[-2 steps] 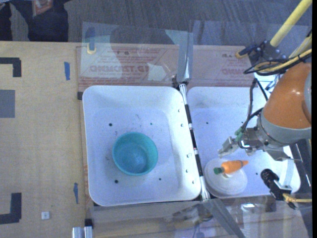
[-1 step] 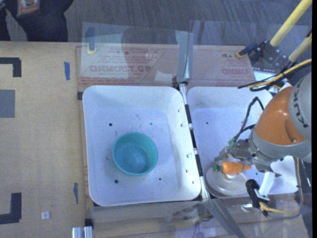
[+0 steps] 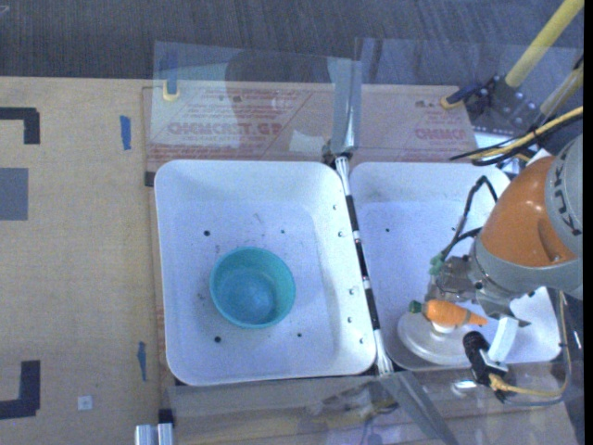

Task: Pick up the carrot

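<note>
The carrot (image 3: 446, 314) is a small orange piece with its thin end pointing right. It sits over the far edge of a round grey plate (image 3: 422, 341) in the front left corner of the right bin (image 3: 398, 221). My gripper (image 3: 460, 290) hangs directly over the carrot and touches or nearly touches its top. Its grey body and the orange band (image 3: 523, 225) of the arm rise behind it to the right. The arm hides the part of the carrot under the gripper.
A teal bowl (image 3: 252, 287) stands in the left bin (image 3: 185, 211), front of centre. The divider (image 3: 357, 248) between the bins runs just left of the plate. Cables and a yellow pole (image 3: 547, 35) lie behind the right bin.
</note>
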Robot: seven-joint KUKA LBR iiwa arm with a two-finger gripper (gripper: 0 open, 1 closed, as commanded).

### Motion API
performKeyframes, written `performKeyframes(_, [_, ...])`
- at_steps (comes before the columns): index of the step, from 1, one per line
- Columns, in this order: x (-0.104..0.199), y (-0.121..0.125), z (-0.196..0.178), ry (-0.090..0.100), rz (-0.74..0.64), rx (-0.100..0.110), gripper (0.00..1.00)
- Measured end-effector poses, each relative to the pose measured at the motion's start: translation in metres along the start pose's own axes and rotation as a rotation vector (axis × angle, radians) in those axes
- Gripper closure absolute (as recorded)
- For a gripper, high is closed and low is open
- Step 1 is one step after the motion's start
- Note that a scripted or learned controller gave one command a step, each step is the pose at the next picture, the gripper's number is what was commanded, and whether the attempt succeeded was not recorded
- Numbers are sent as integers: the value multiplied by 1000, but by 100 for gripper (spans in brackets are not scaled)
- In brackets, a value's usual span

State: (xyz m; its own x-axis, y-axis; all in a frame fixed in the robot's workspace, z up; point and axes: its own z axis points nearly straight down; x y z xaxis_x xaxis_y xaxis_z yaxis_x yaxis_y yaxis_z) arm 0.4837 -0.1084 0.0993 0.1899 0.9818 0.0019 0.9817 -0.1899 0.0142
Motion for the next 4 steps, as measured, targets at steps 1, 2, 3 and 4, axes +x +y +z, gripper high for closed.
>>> performKeyframes(1, [89,-18,-85,-1,-125,16,100])
performKeyframes(2, [90,-19,-85,-1,-126,16,0])
performKeyframes(3, [-4,-2,-89,-2,-178,14,0])
performKeyframes(4, [-26,4,11,-2,-239,1,0])
